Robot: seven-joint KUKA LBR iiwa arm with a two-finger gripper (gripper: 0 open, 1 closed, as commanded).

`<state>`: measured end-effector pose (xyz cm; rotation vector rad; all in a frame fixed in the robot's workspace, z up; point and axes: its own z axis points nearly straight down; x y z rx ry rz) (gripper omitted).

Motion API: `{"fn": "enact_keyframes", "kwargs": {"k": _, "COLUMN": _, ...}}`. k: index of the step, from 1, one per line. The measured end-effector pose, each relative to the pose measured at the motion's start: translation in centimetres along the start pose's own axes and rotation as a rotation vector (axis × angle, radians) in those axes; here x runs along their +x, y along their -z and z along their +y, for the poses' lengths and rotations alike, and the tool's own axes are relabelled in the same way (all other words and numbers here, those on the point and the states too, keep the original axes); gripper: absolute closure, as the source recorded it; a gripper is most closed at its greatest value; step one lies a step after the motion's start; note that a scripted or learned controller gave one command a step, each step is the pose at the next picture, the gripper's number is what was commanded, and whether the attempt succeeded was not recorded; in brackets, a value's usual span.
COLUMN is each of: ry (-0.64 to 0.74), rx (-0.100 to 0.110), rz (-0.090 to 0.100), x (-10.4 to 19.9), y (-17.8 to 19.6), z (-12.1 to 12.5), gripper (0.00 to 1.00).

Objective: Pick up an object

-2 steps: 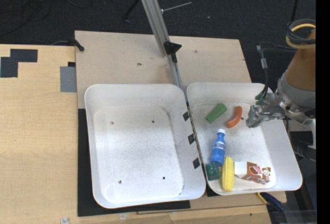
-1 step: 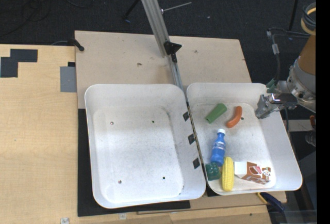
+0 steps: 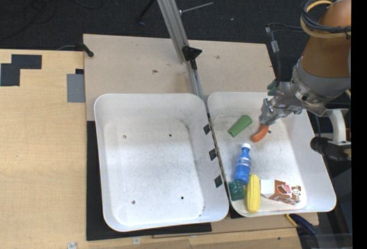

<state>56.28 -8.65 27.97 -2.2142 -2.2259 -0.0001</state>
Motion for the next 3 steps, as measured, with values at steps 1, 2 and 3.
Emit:
{"fn": "enact_keyframes", "kwargs": {"k": 1, "ry": -0.002, "rx": 0.004, "rz": 0.0, "x": 4.0, "y": -1.5, "z": 1.0, "gripper": 1.0}}
{"fn": "enact_keyframes", "kwargs": {"k": 2, "ry": -0.001, "rx": 0.001, "rz": 0.0, "x": 8.8, "y": -1.7, "z": 2.4, "gripper": 1.0}}
{"fn": "enact_keyframes", "kwargs": {"k": 3, "ry": -0.002, "rx": 0.002, "rz": 0.0, "x": 13.9, "y": -4.1, "z": 4.5, "gripper": 1.0}}
